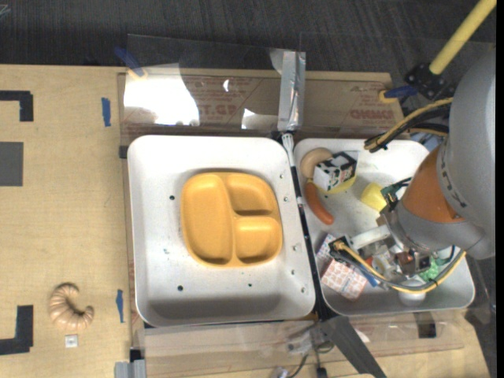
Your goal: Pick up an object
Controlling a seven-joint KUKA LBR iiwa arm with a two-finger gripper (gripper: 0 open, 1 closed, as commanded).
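Observation:
The right bin holds several small objects. A red sausage-shaped toy lies by its left wall. Behind it sits a small white, black and yellow box against a tan ring. A yellow block is near the middle, and a red-and-white checkered packet lies at the front left. My gripper is low in this bin, to the right of the packet and in front of the yellow block. The wrist and its cables cover it.
A yellow divided plate lies in the left bin. A tan croissant-shaped toy rests on the bench at far left. Clear sheeting stands behind the bins. A yellow-handled tool is at the top right.

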